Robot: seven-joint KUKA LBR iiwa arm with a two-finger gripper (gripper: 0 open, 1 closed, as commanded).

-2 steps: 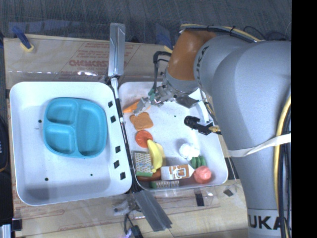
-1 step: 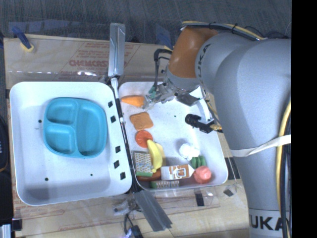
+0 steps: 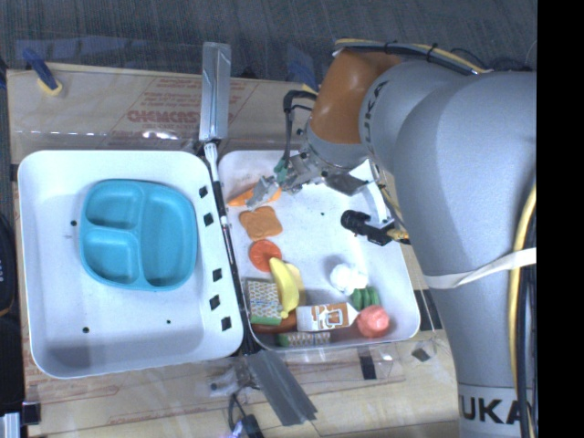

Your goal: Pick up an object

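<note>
The grey arm (image 3: pixel 456 172) took up the right side of the frame, its orange band at upper centre, and reached leftward into the upper part of the right bin (image 3: pixel 319 213). The left bin (image 3: pixel 36 272) lay beside it on the left of the frame and held a blue divided plate (image 3: pixel 139 234), set toward its upper half. The gripper (image 3: pixel 272 188) sat low over the upper left corner of the right bin; whether it was apart or together could not be told. An orange carrot-like piece (image 3: pixel 240 194) lay just beside the gripper's tip, against the bin's left wall, and nothing could be seen clamped in the gripper. Below it lay a brown slice of toast (image 3: pixel 261 221), then a red tomato (image 3: pixel 264 251). A yellow banana (image 3: pixel 286 283) lay lower still, touching a grey waffle-like square (image 3: pixel 260 293). Along the bottom edge of the bin lay a small carton (image 3: pixel 325 318), with a pink-red fruit (image 3: pixel 373 320) just beside it on the right. Above that fruit sat a green piece (image 3: pixel 365 297) and a white ball (image 3: pixel 344 276).
</note>
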